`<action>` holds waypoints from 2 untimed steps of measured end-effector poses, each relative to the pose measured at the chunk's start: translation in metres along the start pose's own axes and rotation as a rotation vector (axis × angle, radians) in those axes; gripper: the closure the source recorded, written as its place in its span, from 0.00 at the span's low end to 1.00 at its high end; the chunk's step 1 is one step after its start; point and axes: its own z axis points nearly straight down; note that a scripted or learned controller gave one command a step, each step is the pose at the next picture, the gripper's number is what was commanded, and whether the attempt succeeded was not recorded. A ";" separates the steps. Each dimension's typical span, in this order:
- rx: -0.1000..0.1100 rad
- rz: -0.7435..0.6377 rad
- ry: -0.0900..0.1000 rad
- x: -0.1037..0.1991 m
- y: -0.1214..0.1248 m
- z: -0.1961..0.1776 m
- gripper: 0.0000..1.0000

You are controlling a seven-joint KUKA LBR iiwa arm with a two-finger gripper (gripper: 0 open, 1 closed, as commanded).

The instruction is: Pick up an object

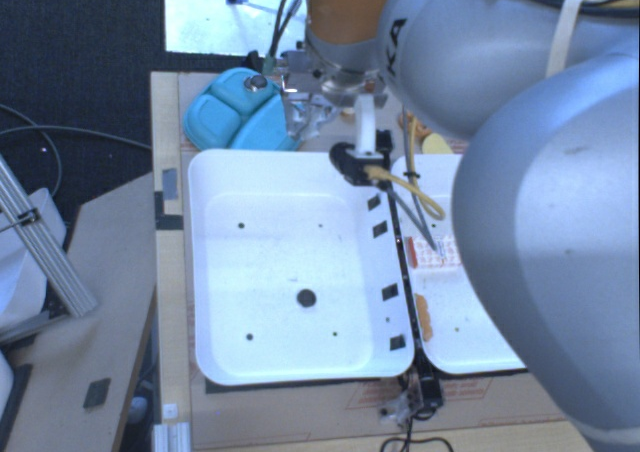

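Grey arm hides the right bin, so the claw, grip unreadable, could miss unseen objects.

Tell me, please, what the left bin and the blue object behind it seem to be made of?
The left bin looks like smooth, slightly glossy white plastic: moulded rounded corners and an even sheen. The blue object also looks like moulded plastic, with soft rounded lobes and light highlights, though it could be rubbery; the view leaves that open.
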 end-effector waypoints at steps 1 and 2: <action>0.009 -0.006 -0.001 0.022 -0.003 0.106 1.00; 0.001 0.001 -0.001 -0.027 0.000 0.117 1.00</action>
